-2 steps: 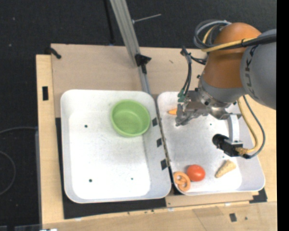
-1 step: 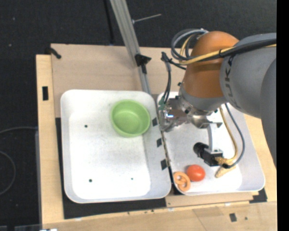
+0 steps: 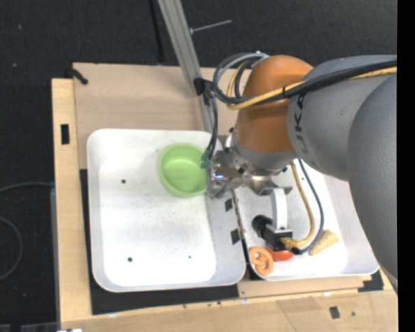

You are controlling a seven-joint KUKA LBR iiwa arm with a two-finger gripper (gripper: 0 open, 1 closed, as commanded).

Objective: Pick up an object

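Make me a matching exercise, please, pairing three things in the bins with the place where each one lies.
Things:
1. green bowl
2. orange round piece
3. tan stub

Places:
A. right bin, near left corner
B. left bin, far half, close to its right wall
C. right bin, to the right of the corner piece

Pairs: 1-B, 2-A, 3-C.

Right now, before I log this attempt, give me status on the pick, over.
Tool at right rim of green bowl. Bowl sits in left bin, near its right wall. Nothing seen in the way; orange piece over in right bin.
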